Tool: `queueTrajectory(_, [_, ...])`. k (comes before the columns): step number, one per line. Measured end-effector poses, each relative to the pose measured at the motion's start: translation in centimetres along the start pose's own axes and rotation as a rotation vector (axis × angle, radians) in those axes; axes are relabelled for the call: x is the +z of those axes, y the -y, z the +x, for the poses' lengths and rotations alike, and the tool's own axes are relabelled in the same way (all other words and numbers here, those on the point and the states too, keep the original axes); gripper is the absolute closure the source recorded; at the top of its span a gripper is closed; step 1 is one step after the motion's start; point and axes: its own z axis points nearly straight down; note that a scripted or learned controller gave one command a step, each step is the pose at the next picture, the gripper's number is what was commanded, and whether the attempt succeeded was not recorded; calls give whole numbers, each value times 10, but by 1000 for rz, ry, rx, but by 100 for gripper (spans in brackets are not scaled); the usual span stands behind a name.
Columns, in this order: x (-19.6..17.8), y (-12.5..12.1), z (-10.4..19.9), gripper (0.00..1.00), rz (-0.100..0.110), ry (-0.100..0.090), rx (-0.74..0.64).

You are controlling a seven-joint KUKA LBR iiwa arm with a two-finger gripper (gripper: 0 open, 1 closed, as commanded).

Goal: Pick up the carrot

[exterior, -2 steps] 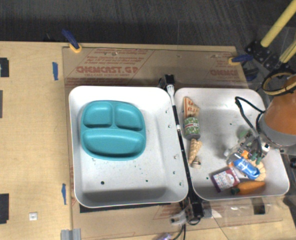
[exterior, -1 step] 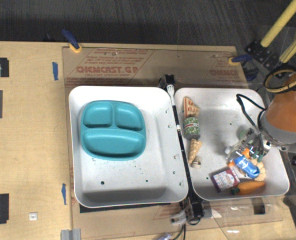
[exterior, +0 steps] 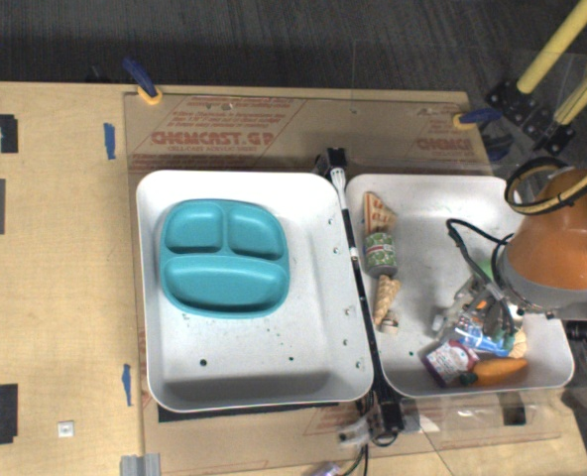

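While "CHEMCAST GP" marks the cardboard [exterior: 214, 132], the claw's [exterior: 477, 315] grip above the carrot [exterior: 500, 370] is unclear.

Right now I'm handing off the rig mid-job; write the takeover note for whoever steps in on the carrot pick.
Gripper: low in the right bin, over the cluttered near right corner; no object seen held.
Carrot: lying on the bin floor by the near wall, next to a purple packet.
Also in that bin: a green can near the divider. Teal divided plate sits in the left bin.
Done: arm is at the pile.
Left: grasp the carrot and lift it.
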Motion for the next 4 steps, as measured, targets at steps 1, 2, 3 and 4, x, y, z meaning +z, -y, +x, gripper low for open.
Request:
queueTrajectory(1, [4,-18,-55,100,1,-11,-233])
queueTrajectory(2, [6,-17,-53,0,2,-16,-233])
queueTrajectory(3, [-7,-20,-58,100,-2,0,-234])
queueTrajectory(4, [4,29,-64,100,-16,-11,-767])
